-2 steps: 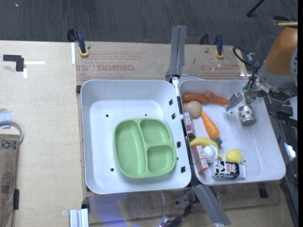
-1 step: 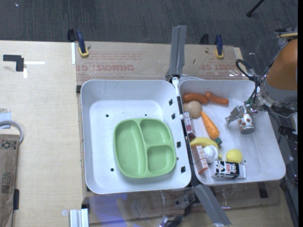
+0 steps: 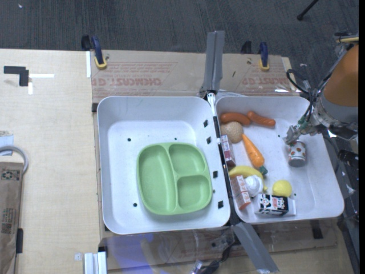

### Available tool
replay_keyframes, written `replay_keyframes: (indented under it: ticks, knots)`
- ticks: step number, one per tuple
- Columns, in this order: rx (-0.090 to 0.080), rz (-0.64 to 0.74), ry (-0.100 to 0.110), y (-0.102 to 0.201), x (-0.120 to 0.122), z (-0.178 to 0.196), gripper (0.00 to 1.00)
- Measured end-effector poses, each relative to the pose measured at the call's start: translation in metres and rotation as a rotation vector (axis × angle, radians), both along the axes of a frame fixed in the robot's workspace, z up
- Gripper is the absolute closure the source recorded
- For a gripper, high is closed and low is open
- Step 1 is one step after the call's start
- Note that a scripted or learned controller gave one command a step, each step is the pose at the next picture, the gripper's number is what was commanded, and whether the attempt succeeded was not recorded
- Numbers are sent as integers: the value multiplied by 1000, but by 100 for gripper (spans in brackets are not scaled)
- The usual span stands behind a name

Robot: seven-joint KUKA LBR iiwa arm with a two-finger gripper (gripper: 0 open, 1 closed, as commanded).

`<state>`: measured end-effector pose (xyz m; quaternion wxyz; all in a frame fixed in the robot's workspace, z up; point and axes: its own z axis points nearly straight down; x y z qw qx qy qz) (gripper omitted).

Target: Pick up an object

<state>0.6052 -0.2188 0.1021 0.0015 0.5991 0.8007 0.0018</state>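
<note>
Two shallow white bins sit side by side on the tabletop (image 3: 45, 153): the left bin (image 3: 114, 153) carries a green divided plate (image 3: 174, 177), while the right bin (image 3: 325, 201) holds a jumble of toy groceries. Along its upper wall lie a sausage (image 3: 235, 117) and a small carrot (image 3: 262, 119); below them come a round brownish potato-like thing (image 3: 232, 131), a larger carrot (image 3: 253, 150), a banana (image 3: 245, 172), a lemon (image 3: 282, 188), a small red-and-white carton (image 3: 241, 188) and a black-and-white milk box (image 3: 272, 204) near the front wall. Well apart from that cluster, toward the bin's right side, lies a small can (image 3: 297, 153) with a spotted label, and the gripper (image 3: 296, 133) hangs just above and beside it, at its upper end. Whether the gripper is open or closed cannot be told at this size and angle, and nothing is visibly between it, so no hold can be claimed. By the look of things this is the approach-and-descend step, with the can the likeliest target since it is nearest. The next move would call for centring over the can's body, coming down so the can sits within the gripper, closing, then lifting straight up. A lying can may roll away if contact is off-centre.
</note>
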Motion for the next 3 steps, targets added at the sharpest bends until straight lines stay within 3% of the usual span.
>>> replay_keyframes:
  ticks: [1,2,3]
  knots:
    - [2,0,1,1,0,0,0]
    - [9,-134,3,4,-29,-9,0]
    - [3,-137,2,2,-29,0,100]
